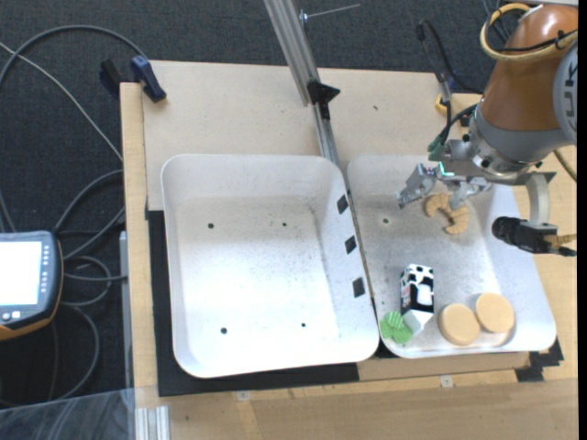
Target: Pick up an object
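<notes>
My gripper (440, 189) hangs over the far part of the right bin (523, 273), its fingers spread open. Just below and between them lies a tan pretzel-shaped piece (448, 214) on the bin floor; whether the fingers touch it I cannot tell. Nearer the front of the same bin stands a small black-and-white patterned carton (417, 288), with a green piece (396, 326) beside its near end. Two tan round discs (459, 324) (495, 313) lie side by side at the bin's front right.
The left bin (183, 246) sits beside the right one, split from it by a raised rim with black clips (350, 244). A slanted metal rail (292, 44) crosses the bench behind the bins. A black cable connector (523, 234) hangs off the arm at right.
</notes>
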### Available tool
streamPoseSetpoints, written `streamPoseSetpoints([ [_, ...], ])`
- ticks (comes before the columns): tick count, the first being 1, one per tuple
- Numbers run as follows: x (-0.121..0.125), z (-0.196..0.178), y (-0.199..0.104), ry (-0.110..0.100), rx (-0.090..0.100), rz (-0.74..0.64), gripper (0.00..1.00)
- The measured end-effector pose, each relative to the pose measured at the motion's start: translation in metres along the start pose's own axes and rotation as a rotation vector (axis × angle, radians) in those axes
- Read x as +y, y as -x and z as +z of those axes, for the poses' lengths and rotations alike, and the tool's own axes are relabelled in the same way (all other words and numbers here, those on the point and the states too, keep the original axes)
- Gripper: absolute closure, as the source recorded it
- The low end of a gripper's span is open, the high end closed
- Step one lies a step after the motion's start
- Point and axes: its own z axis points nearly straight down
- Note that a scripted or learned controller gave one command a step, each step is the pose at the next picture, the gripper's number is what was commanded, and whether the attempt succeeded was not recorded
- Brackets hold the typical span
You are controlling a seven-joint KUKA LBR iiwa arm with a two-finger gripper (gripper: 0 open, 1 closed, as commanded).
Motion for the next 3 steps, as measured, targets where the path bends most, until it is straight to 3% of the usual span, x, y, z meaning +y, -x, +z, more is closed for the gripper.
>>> streamPoseSetpoints([
  [1,0.001,-0.002,0.000,0.005,-0.001,0.000,0.00],
  [3,0.007,0.109,0.001,-0.001,0.000,0.000,0.00],
])
